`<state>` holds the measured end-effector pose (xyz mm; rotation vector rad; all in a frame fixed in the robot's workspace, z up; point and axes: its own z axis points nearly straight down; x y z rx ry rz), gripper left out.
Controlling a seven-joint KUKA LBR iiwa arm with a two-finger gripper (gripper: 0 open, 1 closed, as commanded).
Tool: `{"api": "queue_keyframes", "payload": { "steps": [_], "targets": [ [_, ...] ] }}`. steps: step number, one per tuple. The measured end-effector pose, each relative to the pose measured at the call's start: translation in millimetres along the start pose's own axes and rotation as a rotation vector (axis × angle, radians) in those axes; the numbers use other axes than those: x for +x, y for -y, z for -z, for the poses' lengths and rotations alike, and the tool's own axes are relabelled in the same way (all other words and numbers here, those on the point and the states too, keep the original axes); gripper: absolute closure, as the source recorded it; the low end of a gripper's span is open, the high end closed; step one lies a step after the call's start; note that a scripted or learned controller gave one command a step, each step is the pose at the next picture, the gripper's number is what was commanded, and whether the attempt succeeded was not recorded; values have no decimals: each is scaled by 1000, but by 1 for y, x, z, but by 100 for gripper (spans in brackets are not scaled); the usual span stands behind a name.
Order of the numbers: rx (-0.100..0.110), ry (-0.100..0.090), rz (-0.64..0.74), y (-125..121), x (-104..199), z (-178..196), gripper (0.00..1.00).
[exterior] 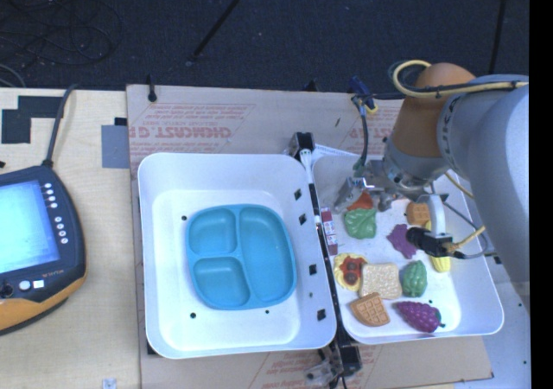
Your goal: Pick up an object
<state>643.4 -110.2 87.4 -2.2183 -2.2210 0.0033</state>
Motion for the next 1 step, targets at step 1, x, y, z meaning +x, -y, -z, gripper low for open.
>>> {"api": "queue_keyframes", "payload": {
  "steps": [1],
  "targets": [
    [4,-1,0,0,-1,11,100]
  ]
}}
